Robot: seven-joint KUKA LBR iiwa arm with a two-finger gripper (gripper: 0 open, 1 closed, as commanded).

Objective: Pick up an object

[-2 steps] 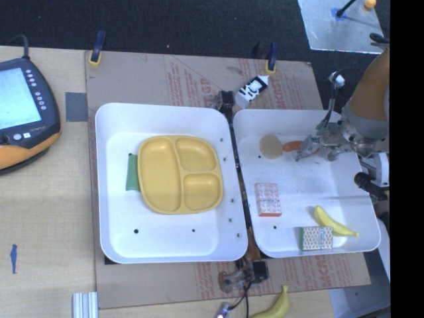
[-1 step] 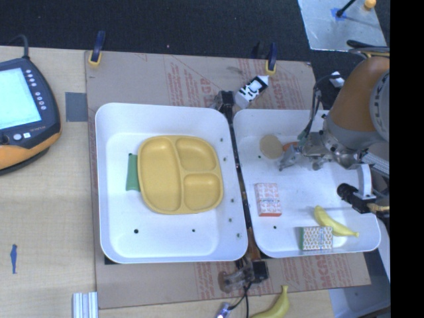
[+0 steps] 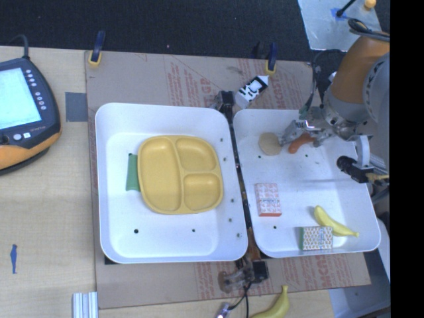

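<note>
One gripper (image 3: 299, 135) hovers at an orange piece (image 3: 298, 144) in the right bin (image 3: 371, 244). Jaws unclear (cannot tell). Centre over it before closing.

You see two white bins (image 3: 109, 177), a yellow tray (image 3: 179, 174) over a green slip (image 3: 132, 172), a red-patterned card (image 3: 267, 199) and a yellow banana (image 3: 333, 222).

A green thing (image 3: 132, 172) lies mostly hidden under the yellow divided plate (image 3: 179, 173), only its left edge showing. The orange object (image 3: 297, 144) at the tool (image 3: 299, 134) is partly covered by it, and whether it is gripped cannot be told. The banana on the bench (image 3: 277, 305) is cut by the bottom edge.
</note>
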